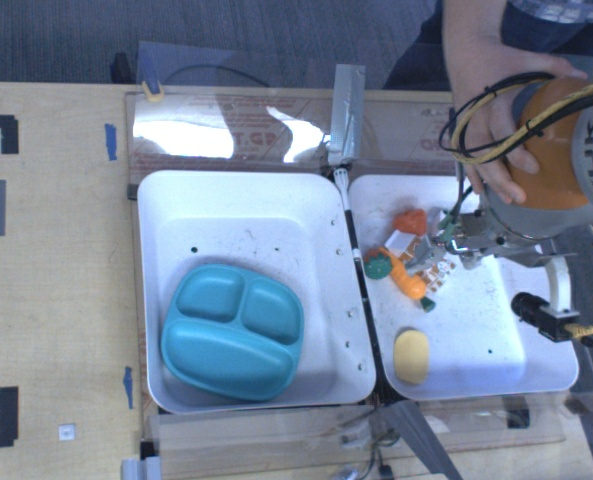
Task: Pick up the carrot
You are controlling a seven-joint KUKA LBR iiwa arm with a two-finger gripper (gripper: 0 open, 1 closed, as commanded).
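Nearest the front edge of the right bin [546, 363] a yellow lemon [411, 354] is left aside, while the carrot [408, 280] at mid-bin is approached by the gripper [438, 261], its finger spread not discernible, apparently positioned for a grasp.

A blue divided plate [234, 331] lies in a white bin [176, 208]; the carrot [408, 283] is orange, the potato [411, 355] pale yellow.

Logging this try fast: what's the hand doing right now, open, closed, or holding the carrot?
Hand: low in the right bin, right at the carrot; open, closed or holding cannot be told.
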